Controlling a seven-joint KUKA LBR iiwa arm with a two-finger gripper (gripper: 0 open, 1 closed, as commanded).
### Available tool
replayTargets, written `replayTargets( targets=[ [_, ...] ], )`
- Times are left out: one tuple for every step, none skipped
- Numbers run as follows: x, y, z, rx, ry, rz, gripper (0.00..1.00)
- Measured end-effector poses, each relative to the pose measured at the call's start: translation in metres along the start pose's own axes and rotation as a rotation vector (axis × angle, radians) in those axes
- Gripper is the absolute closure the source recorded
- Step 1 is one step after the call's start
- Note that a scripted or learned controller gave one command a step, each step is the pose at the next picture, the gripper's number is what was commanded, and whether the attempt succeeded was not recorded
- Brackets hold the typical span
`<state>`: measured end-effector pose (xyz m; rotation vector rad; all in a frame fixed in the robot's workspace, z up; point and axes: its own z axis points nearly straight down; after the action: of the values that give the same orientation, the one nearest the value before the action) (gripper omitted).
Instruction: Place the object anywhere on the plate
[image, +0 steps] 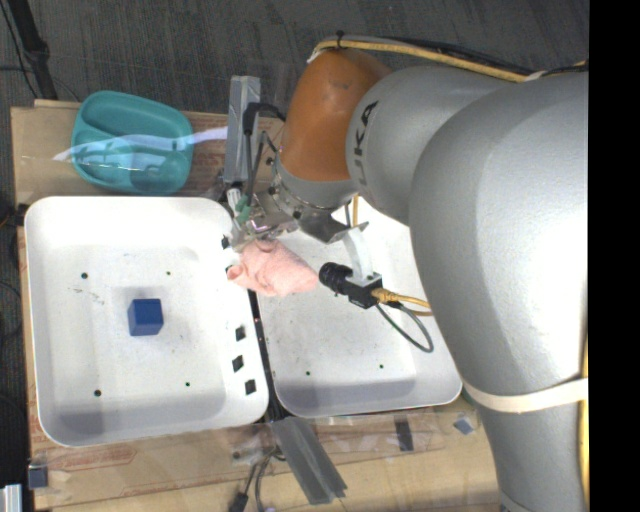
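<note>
Two shallow white bins sit side by side on the wooden bench, and we look down on them from above. The left white bin (60, 300) has a small blue cube (146, 316) on its floor, well away from the walls. The right white bin (340, 380) lies under the big grey arm with the orange band (325, 115), which reaches in from the right.

We see the gripper (255, 222) hanging over the spot where the two bins meet, near their far edges. A soft pink lump (275, 270) sits right under the gripper. The top of the lump touches the gripper's tip. The lump lies across the line between the bins, with most of it over the right bin. We cannot tell if the gripper is open or closed, and we cannot tell if it is holding the lump or just touching it.

A black cable with a yellow part (375, 295) hangs from the arm, just beside the lump, and loops over the right bin.

A teal plastic bowl (130, 140) rests on the bench behind the left bin, well apart from the lump. Something clear and shiny lies in it.
</note>
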<state>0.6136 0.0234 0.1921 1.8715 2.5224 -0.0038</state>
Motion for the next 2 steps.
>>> replayTargets(
  targets=[
    [0.078,-0.033,-0.005,0.002,0.002,0.114,1.00],
    [0.072,-0.060,0.002,0.005,0.002,0.399,1.00]
  ],
)
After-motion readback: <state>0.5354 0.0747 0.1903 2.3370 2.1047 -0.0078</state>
